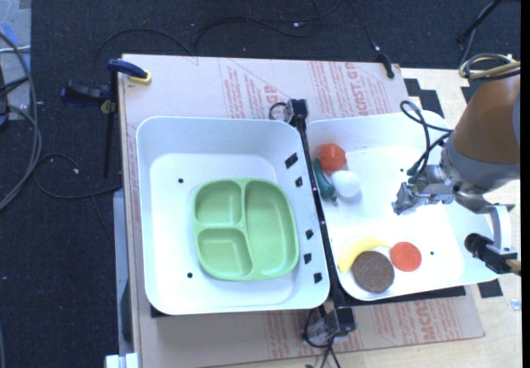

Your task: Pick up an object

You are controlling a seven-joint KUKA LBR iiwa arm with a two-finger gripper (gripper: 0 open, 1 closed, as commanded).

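I am counting two white bins sitting side by side on the bench: the left bin [157, 192] and the right bin [377, 130]. The left bin is holding one thing, a pale green divided tray [246, 229] with three compartments, its long side running roughly along the bin floor and tilting a little.

In the right bin I am seeing five loose objects. One orange-red rounded piece [332, 157] is lying near the dividing wall, and one white ball-like piece [345, 184] is sitting just below it, with a teal sliver [323, 184] showing at its left against the wall. Toward the near edge, one yellow banana-shaped piece [358, 249] is curving from lower left up to the right, one brown disc [373, 271] is overlapping its lower end, and one flat orange-red disc [406, 256] is lying just beside the brown one.

The gripper [407, 199] is hanging over the bare middle of the right bin, pointing left, apart from every object. I cannot tell how its pincer is set; it is too small and dark. The grey arm [489, 138] with its orange band is reaching in from the right.
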